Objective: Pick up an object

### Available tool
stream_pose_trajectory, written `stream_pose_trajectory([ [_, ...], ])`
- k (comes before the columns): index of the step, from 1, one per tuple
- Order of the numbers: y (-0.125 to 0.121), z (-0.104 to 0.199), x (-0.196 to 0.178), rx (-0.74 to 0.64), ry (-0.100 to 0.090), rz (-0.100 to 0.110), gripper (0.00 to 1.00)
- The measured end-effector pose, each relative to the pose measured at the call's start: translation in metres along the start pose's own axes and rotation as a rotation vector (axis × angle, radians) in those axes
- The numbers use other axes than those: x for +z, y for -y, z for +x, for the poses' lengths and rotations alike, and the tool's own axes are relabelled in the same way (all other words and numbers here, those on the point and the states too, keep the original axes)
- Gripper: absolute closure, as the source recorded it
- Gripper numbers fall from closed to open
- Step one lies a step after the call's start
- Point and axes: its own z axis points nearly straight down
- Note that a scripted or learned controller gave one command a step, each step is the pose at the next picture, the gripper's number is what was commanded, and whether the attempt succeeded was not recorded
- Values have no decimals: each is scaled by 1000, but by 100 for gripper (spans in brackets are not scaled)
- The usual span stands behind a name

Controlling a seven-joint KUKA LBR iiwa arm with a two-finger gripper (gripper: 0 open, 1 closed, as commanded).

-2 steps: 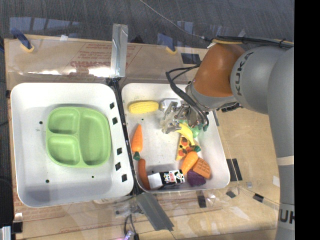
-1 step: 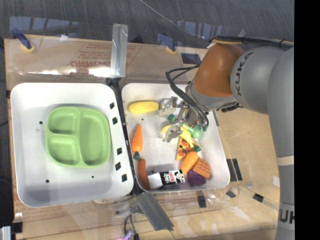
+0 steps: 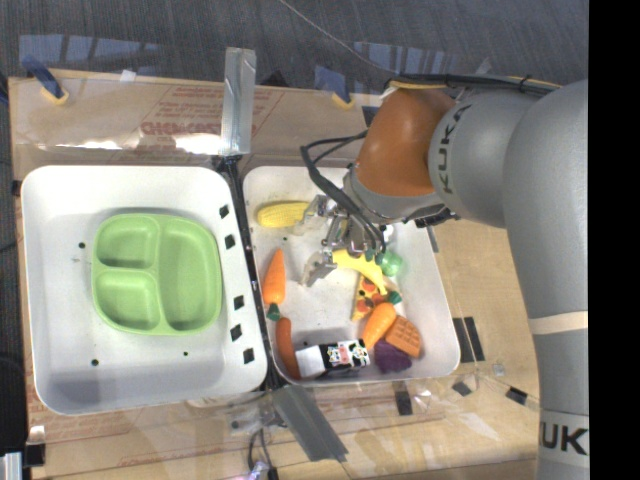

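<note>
1. The arm [image 3: 500, 158] is reaching in from the right and bending down over the right bin [image 3: 432, 268].
2. The gripper [image 3: 330, 251] is hanging over the middle of that bin, near its far end; whether the pincer is released or clenched cannot be told at this slant, and nothing is showing between its tips.
3. A yellow banana [image 3: 357, 263] is lying just right of the gripper, partly under it.
4. A corn cob [image 3: 282, 213] is resting near the far-left corner of the right bin, just left of the gripper.
5. An orange carrot [image 3: 274, 278] is lying along the left wall, with a red-orange piece [image 3: 285, 343] below it.
6. A black-and-white carton [image 3: 338, 357] is sitting at the near wall, beside an orange wedge [image 3: 378, 323] and a purple piece [image 3: 400, 343].
7. The left bin [image 3: 60, 298] is holding a green divided plate [image 3: 158, 273], well apart from the gripper.
</note>
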Motion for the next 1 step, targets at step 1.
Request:
stream_pose_trajectory([
  [1, 0, -1, -12, -4, 3, 2, 100],
])
